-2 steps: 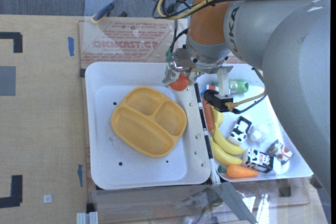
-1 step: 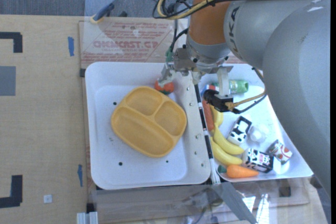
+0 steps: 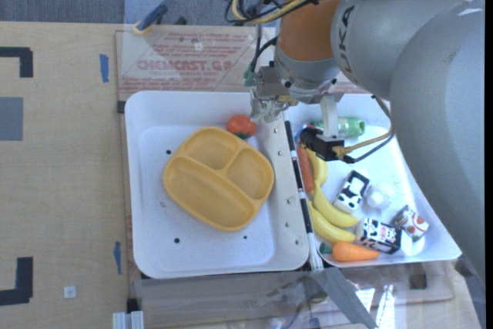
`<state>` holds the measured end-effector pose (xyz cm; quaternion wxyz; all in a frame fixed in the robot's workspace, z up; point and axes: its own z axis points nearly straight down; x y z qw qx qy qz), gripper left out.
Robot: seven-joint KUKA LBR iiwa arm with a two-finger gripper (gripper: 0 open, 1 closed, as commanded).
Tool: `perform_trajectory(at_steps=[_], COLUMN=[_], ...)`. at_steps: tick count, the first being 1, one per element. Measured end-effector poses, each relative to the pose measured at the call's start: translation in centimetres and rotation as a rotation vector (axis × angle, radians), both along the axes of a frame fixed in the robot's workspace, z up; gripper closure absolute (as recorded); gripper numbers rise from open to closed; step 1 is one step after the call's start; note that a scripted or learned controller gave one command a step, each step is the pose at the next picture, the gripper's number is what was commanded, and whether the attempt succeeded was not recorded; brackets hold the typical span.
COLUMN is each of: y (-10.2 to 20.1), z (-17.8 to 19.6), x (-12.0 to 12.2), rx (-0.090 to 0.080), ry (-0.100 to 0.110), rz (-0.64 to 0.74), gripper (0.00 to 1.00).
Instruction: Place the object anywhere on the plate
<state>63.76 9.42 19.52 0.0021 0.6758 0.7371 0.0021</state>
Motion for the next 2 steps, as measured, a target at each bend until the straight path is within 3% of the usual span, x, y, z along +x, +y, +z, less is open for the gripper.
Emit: perform_trajectory(at_steps=[1,2], y=[-1.5,-0.9], z=[0.5,2.0], x=[-2.7,-6.1], rx=[0.000,0.000], ry=[0.008,0.009], rz=[-0.011,0.004], gripper=[1.00,1.00])
